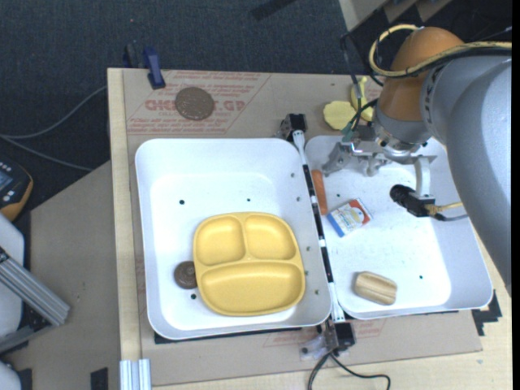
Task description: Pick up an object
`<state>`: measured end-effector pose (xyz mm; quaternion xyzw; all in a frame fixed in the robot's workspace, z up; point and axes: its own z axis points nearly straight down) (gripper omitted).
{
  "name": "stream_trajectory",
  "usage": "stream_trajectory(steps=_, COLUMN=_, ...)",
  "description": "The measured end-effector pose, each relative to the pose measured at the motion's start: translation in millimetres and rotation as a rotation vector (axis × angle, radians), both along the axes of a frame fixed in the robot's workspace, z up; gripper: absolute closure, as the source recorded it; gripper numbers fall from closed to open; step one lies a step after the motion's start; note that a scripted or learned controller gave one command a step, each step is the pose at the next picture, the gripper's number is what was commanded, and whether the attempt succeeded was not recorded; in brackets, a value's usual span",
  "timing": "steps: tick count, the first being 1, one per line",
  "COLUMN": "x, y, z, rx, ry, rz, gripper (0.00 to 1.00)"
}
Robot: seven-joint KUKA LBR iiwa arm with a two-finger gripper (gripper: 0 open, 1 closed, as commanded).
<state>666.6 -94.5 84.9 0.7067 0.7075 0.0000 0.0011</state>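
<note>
one yellow tray (247, 262), one wooden block (374, 288), perhaps one card (349, 217)

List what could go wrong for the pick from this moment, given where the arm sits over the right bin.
1. The gripper is at the right bin's far edge, with nothing visible between its fingers; closing there would likely grab nothing.
2. The small packet lies flat by the divider beside an orange stick, so a descent there might clip the wall or pinch both.
3. The wooden block looks rounded and may slip from the fingers.
</note>
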Motion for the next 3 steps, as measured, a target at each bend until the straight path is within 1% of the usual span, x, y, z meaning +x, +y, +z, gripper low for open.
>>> stream_trajectory(steps=2, x=0, y=-3, z=0, rx=0.000, ry=0.000, rz=-0.001, gripper=0.00)
stream_trajectory(steps=3, x=-77, y=-16, z=-1, rx=0.003, ry=0.010, rz=-0.005, gripper=0.00)
